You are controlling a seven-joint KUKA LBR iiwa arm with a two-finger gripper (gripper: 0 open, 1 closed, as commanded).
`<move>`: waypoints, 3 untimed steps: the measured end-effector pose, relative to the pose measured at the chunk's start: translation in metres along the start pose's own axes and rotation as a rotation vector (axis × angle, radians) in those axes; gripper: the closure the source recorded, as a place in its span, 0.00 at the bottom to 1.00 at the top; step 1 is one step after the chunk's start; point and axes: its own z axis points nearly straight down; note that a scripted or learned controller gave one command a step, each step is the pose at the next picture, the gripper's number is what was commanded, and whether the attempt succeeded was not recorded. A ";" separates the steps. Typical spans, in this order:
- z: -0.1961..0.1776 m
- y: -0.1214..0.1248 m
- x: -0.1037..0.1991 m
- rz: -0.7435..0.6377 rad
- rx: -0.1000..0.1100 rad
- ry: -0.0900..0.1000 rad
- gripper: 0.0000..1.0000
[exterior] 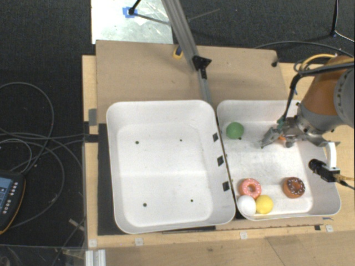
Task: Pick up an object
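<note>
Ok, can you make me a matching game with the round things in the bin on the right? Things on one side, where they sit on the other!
Things:
1. green ball
2. pink doughnut
3. chocolate doughnut
4. yellow ball

Places:
A. touching the white ball at the near edge
B. alone near the far left corner
C. just above the white ball
D. near the right wall

Pairs: 1-B, 2-C, 3-D, 4-A
</note>
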 end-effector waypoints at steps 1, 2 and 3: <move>-0.012 0.001 0.000 0.000 -0.004 -0.001 1.00; -0.063 0.003 -0.010 0.000 -0.007 -0.002 1.00; -0.123 0.014 -0.010 -0.005 -0.010 -0.003 1.00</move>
